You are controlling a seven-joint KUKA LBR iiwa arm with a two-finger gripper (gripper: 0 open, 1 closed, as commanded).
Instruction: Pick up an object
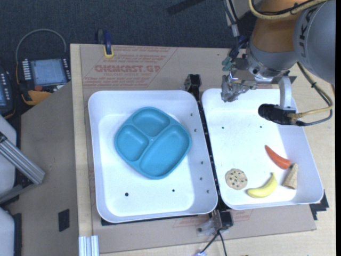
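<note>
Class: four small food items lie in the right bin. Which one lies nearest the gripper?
The red pepper. It lies highest in the bin, closest to the gripper; the cookie, banana and wedge lie lower down.

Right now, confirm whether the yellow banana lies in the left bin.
No, the yellow banana lies in the right white bin, beside the cookie.

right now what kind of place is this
Probably a robotics lab test bench: a grey and orange robot arm reaches over two shallow white bins, holding toy food like a yellow plastic banana, with a small blue-screened device nearby.
</note>
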